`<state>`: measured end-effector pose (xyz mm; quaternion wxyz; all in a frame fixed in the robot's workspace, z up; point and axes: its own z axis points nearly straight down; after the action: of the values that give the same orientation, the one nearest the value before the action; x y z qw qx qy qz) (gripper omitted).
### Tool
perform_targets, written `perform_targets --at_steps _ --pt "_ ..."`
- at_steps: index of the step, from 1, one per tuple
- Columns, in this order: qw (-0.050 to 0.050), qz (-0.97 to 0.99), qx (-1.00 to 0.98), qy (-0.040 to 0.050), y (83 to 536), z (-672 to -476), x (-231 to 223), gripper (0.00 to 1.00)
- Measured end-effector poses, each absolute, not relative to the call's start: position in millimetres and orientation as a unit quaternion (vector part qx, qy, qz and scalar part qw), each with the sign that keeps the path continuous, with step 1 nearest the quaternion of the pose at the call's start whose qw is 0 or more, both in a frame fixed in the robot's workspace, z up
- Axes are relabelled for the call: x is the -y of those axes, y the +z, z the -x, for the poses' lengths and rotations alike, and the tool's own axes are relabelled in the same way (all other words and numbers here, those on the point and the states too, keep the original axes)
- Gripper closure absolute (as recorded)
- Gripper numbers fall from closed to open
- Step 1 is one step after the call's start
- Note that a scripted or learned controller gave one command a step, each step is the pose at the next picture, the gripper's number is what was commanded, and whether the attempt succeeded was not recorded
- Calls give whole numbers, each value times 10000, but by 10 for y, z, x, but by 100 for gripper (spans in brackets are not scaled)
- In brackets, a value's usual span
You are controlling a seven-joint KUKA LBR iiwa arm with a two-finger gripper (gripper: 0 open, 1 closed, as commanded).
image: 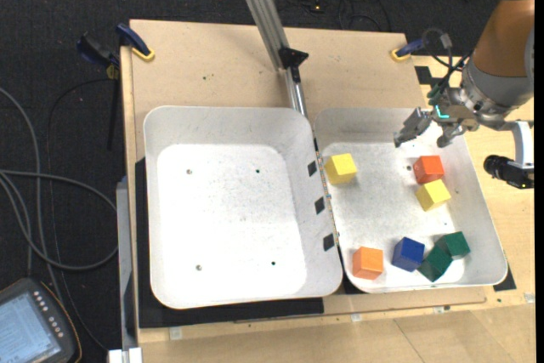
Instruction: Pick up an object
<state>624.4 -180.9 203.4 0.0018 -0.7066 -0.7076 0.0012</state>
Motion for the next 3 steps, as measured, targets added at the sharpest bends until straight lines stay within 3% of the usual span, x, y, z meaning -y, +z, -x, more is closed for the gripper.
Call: perform_targets --at_steps 1,2,3 --pt "3 7061 7082 7 2058 -6249 1807 0" --pt "27 7070 7072 20 1419 -6204 1792 0" --pt "-19 7069 7073 -10 1186 -6223 1795 0"
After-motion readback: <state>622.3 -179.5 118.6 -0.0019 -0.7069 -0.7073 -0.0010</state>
